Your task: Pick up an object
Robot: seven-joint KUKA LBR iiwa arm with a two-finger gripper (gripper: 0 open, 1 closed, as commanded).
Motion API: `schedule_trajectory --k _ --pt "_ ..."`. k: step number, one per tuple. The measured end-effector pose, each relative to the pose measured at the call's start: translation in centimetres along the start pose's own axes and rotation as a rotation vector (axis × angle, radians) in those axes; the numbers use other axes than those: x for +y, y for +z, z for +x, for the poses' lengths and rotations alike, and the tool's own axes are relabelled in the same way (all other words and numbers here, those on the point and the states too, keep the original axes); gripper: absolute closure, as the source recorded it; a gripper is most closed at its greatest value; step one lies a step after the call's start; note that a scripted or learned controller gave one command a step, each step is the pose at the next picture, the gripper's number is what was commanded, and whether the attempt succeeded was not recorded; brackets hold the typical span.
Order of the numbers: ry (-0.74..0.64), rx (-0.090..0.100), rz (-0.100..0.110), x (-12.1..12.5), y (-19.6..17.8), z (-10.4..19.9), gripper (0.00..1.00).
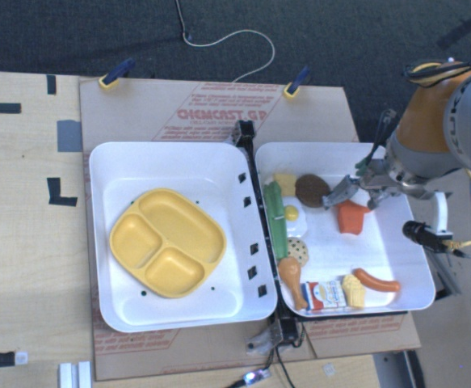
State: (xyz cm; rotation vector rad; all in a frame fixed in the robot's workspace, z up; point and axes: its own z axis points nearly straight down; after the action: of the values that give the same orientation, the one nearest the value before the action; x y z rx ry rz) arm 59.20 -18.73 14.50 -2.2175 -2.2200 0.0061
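Nearest the lens, along the front wall of the right bin (413, 301), lie a small carton (325, 295), a yellow piece (353, 290) and a sausage (375, 280). Farther back in that bin, an orange-red block (350, 217) sits just beside the gripper (350, 192); whether its fingers are open or closed cannot be told. Left of the right bin, a yellow tray (167, 242) rests in the left bin (106, 168).

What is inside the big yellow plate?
The yellow plate in the left bin has three sections, and all three look bare. The toy food, like the sausage and brown cookie, sits in the right bin. Whatever lies under the plate is covered.
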Motion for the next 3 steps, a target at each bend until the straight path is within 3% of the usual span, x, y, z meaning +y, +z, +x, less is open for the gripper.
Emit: schedule_trajectory --k 1,2,3 --pt "-0.002 -0.004 -0.009 0.1 4.1 0.2 0.0" --pt "-0.002 -0.001 -0.003 0.2 6.1 0.3 0.0" --pt "-0.002 -0.002 -0.007 0.2 5.0 0.3 1.0"
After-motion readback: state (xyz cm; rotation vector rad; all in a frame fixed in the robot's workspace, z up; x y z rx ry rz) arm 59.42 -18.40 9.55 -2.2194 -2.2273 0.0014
